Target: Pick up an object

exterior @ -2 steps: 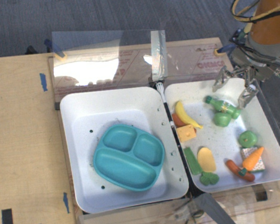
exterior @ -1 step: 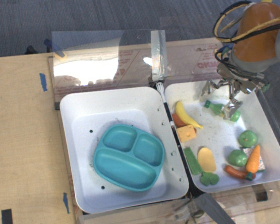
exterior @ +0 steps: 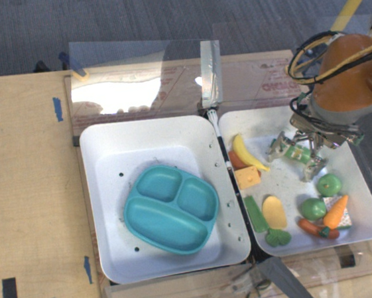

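Nearest the lens, a small green broccoli-shaped toy (exterior: 278,237) lies at the front edge of the right shallow white bin (exterior: 367,188). Behind it sit a pale yellow egg-shaped piece (exterior: 274,212) and a long dark green vegetable piece (exterior: 255,213). To the right are a green pepper-like toy (exterior: 313,208), an orange carrot toy (exterior: 336,210) leaning on a small white printed block (exterior: 344,220), and a red-orange piece (exterior: 309,226) just in front. A round green apple-like toy (exterior: 329,184) lies behind them. Near the bin's left wall an orange cheese-like wedge (exterior: 247,177) touches a yellow banana toy (exterior: 246,153), with a reddish piece (exterior: 238,160) partly hidden under the banana.

The pincer (exterior: 298,153) hangs over the back half of this bin, beside the banana and apart from it; whether its fingers are apart or together I cannot tell. The orange-banded arm (exterior: 342,80) rises to the right.

The left white bin (exterior: 104,188) holds 1 teal plastic plate with 3 compartments (exterior: 171,207). Both bins rest on the wooden counter (exterior: 24,197).
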`<move>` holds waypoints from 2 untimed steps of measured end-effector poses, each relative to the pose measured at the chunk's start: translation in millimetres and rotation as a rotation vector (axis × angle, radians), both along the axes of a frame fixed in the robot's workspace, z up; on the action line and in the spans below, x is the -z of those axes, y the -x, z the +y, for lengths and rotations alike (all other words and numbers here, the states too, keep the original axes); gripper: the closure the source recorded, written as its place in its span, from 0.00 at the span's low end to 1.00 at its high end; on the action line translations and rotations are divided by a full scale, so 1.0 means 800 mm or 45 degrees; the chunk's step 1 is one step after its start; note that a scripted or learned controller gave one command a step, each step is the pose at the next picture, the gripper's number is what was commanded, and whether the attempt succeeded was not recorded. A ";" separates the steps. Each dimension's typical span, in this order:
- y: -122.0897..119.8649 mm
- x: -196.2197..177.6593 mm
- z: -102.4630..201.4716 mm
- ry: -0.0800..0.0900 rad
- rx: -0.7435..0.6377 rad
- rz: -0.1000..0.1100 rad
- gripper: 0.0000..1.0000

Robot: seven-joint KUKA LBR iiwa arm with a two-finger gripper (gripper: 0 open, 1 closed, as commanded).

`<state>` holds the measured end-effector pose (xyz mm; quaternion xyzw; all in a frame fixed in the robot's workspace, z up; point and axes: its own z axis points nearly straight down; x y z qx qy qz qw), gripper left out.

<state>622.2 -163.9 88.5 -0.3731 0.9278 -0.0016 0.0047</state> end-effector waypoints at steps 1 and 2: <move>-0.005 -0.018 0.003 -0.002 0.000 -0.018 1.00; -0.061 -0.183 0.033 0.002 -0.002 -0.015 1.00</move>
